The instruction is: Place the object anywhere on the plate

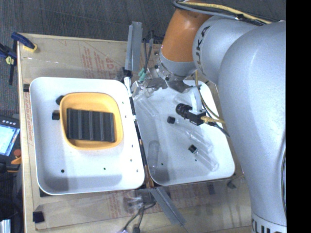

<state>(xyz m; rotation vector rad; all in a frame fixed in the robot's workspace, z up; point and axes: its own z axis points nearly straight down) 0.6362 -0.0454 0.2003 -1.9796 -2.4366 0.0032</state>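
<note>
My end effector point(146, 84), its opening not discernible, sits at the far-left corner of the right bin point(221, 166), while the clear tube point(201, 144) lies toward the bin's near right, long axis diagonal, and the yellow plate point(90, 101) lies in the left bin point(43, 174).

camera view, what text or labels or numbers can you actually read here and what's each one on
"KUKA", partly visible in dark letters on the grey arm, just below its orange band.
Faint red printing on the wooden bench board behind the bins: too faded and blurred to read.
Lit screen of the device at the left edge: too small to read.
The yellow plate and the white bins show no lettering.
</note>
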